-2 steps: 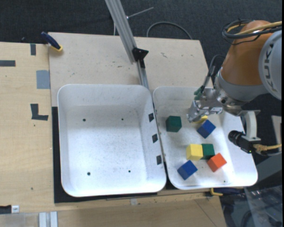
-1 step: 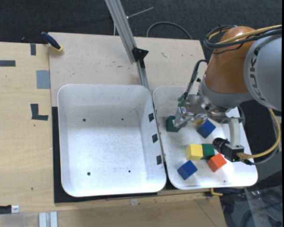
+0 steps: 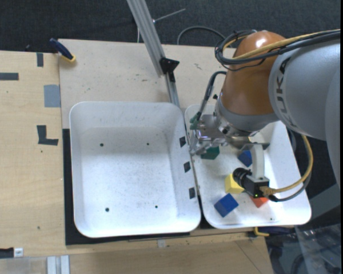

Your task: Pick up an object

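The gripper (image 3: 204, 147) hangs over a green block (image 3: 211, 152); finger state cannot be determined. The block appears light, rigid and smooth: grasp across opposite flat faces.

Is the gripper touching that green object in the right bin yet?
Cannot tell. In the camera view the gripper sits right over the green object in the right bin, overlapping it, but the slanted angle shows no plain contact or gap.
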Action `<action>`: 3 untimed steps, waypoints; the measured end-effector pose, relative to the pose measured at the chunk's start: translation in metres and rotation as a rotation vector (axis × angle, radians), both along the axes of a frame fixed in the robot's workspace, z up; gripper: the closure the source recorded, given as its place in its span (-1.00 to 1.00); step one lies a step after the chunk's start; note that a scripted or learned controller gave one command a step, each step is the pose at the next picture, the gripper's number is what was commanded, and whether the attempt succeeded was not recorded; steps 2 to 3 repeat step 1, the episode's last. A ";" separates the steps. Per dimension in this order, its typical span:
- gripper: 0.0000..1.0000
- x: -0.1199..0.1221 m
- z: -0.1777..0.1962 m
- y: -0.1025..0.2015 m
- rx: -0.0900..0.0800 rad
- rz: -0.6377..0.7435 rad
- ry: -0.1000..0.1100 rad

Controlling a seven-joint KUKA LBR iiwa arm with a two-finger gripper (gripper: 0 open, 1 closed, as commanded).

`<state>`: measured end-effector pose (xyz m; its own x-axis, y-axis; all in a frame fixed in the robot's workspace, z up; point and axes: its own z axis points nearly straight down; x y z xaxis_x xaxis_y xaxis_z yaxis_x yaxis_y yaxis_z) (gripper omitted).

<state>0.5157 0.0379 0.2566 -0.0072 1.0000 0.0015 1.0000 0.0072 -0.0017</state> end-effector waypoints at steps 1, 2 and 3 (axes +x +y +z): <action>1.00 -0.012 -0.002 0.056 0.000 0.000 0.001; 1.00 -0.012 -0.002 0.056 0.000 0.000 0.001; 1.00 -0.012 -0.002 0.056 0.000 0.000 0.001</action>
